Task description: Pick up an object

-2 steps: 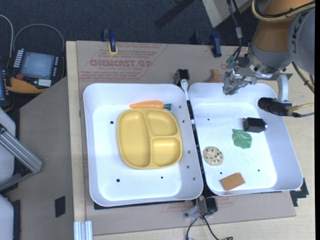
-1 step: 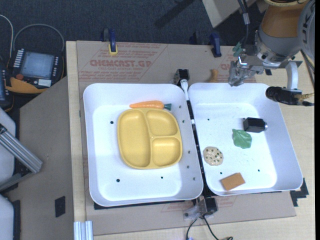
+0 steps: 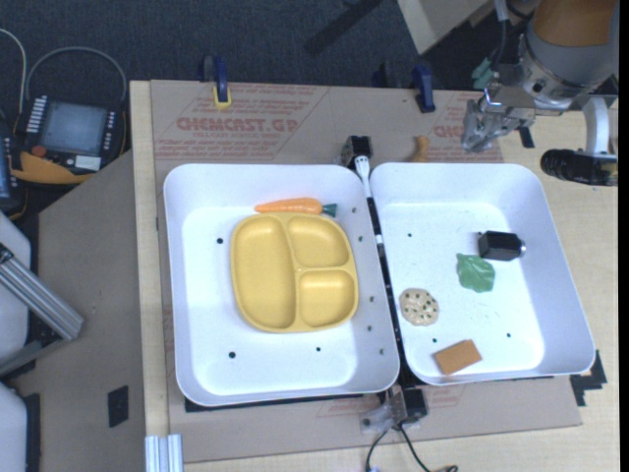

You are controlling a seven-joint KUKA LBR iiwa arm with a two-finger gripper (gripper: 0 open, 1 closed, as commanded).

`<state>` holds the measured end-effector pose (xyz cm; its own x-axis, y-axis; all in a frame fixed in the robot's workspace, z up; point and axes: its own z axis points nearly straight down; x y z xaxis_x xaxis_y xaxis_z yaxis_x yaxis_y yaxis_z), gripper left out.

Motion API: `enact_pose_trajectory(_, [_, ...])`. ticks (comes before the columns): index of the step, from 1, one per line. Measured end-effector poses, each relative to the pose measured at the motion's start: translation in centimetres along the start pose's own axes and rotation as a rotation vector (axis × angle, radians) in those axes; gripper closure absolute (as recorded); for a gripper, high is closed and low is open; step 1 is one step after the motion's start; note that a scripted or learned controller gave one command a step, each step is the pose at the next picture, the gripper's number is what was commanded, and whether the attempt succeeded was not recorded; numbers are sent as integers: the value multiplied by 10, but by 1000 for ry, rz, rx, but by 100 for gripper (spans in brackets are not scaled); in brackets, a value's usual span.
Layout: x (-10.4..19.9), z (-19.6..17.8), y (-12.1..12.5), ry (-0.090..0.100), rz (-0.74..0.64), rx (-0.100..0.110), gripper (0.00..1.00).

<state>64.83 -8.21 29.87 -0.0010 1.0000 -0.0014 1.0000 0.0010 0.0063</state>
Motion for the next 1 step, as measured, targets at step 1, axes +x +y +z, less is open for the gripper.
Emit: enact_pose_trajectory(1, [47,6,-10,3,-3,9,100])
